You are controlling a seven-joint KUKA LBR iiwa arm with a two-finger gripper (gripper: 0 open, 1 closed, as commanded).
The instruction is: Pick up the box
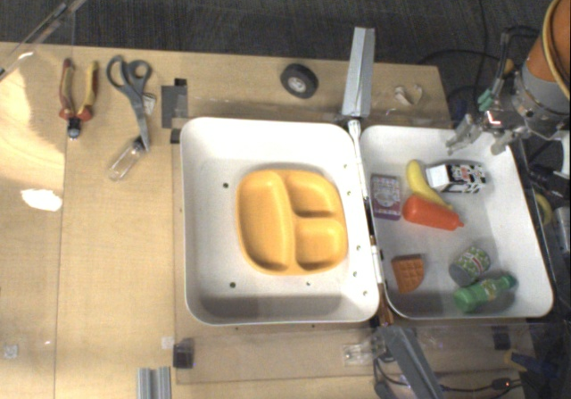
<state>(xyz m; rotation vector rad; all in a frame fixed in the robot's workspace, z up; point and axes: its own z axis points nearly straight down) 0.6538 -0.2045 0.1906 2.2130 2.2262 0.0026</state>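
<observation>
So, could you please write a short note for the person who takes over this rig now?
Tool: above the far edge of the right bin, holding nothing that can be seen.
Box: small and purple, lying flat at the left side of the right bin, beside the banana and the carrot.
Left bin: holds a yellow divided tray.
Done: nothing yet; the box is untouched.
Left: move the tool to the box, grasp it and lift it.
</observation>
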